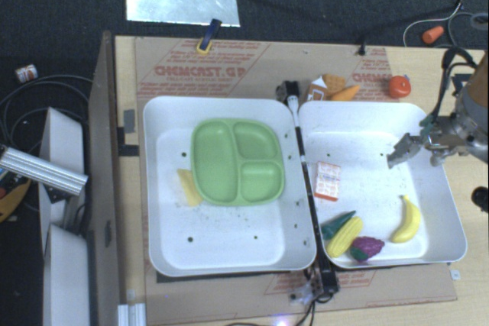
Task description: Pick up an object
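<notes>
The right bin [359, 118] holds a yellow banana [406, 221] near its right wall, a yellow corn cob with green husk [342, 233], a purple grape bunch [368, 246] at the front, and a small white-and-red carton [328, 181] by the left wall. My gripper [405, 149] hangs over the right bin's right side, above and slightly behind the banana, with nothing seen held in it.
In the left bin [164, 164] lie a green divided plate [237, 163] and a pale yellow piece [187, 187] beside it. Behind the bins on the cardboard sit a red tomato [398, 86], an orange carrot [345, 93] and another small toy [319, 91].
</notes>
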